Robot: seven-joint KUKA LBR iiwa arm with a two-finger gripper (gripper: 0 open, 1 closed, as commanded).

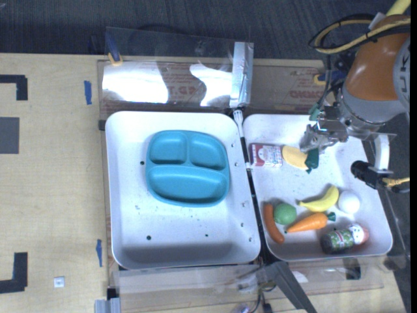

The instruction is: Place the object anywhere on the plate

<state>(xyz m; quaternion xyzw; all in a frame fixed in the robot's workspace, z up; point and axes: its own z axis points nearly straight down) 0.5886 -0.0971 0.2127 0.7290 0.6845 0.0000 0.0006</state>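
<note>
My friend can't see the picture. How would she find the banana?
Look in the right-hand white bin, in the pile of toy food along its near edge. The banana lies on top of that pile, just above the orange carrot and beside a white egg. It is the only curved yellow thing there.

The pale wooden counter [52,194] carried two shallow white bins side by side, their inner rims touching. The left bin [124,233] lay near the counter's middle, and the right bin [374,243] sat just beside it toward the right edge. Black angular marks [15,87] and a grey square [9,135] showed on the bare counter well left of the bins, with short strips of blue tape [88,91] nearer the left bin. A brown board [287,90] ran behind both bins.
</note>
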